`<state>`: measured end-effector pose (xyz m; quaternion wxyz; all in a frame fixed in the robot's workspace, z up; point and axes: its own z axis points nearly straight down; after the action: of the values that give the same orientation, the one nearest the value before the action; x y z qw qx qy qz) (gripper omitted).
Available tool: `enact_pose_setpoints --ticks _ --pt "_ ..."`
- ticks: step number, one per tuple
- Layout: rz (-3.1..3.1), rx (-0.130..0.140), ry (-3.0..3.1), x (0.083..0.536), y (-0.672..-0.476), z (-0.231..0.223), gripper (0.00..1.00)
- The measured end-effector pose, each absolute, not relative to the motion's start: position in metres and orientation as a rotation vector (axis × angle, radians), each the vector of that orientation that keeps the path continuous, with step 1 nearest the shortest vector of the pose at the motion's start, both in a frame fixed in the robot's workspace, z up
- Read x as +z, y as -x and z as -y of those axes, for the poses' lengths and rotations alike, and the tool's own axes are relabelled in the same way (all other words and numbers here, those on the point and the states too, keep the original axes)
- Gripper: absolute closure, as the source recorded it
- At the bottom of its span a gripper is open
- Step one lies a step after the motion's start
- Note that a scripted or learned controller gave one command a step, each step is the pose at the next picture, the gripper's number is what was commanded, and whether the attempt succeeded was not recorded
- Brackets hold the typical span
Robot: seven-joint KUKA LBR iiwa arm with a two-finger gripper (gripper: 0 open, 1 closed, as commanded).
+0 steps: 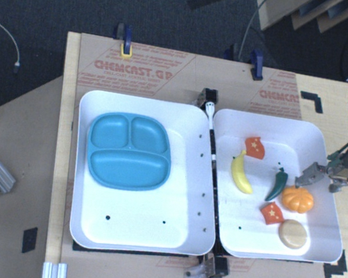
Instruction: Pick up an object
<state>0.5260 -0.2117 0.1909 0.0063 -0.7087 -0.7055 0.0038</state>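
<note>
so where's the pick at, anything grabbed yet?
Done: nothing lifted. The banana, green pepper, pumpkin and other toys lie in the right bin. In hand: gripper sits low at the bin's right side, beside the pumpkin. Left: the grasp and lift.

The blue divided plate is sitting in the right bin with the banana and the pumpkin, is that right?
Not quite. The camera view shows the blue divided plate alone in the left bin. The banana and the pumpkin lie in the right bin.
</note>
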Motion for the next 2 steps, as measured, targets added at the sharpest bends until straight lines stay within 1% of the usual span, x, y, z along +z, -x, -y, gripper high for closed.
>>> enact_pose_setpoints --ticks 1,2 --pt "2.222 0.0 2.222 0.199 -0.53 0.211 0.0" --pt "2.219 0.001 2.22 0.143 -0.521 0.215 0.0"
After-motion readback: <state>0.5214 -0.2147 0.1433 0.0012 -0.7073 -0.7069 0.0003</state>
